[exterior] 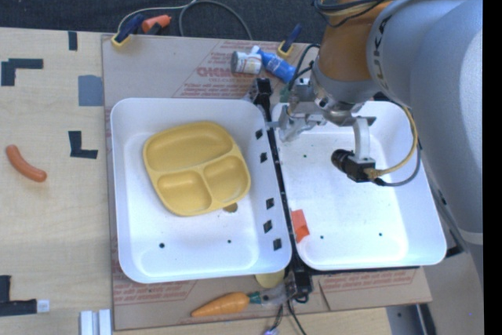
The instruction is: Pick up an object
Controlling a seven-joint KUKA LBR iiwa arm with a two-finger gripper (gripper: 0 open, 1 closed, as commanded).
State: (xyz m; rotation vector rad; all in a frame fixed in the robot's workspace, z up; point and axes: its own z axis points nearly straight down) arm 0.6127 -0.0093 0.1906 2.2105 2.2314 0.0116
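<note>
Pale wood counter point(47, 247) runs under a sheet of brown cardboard point(188, 78) that carries two shallow white bins side by side. Closest to me, on the cardboard's front edge, a toy carrot point(222, 304) lies well forward of the fingers point(289, 124). Next comes the left bin point(129, 247), holding a yellow divided plate point(198, 167) that lies flat, below and to the left of the fingers and well apart from them. A small brown thing point(229, 208) peeks out from under the plate's near edge. The right bin point(376, 247) has a little orange piece point(300, 225) by its left wall, nearer me than the fingers. The fingers hang over that bin's far left corner, just beside the wall between the two bins; I cannot tell whether they are open or closed. Away to the left a toy sausage point(26, 163) rests on bare counter. Beyond the fingers, on the cardboard behind the bins, a small bottle point(247, 60) lies on its side.
</note>
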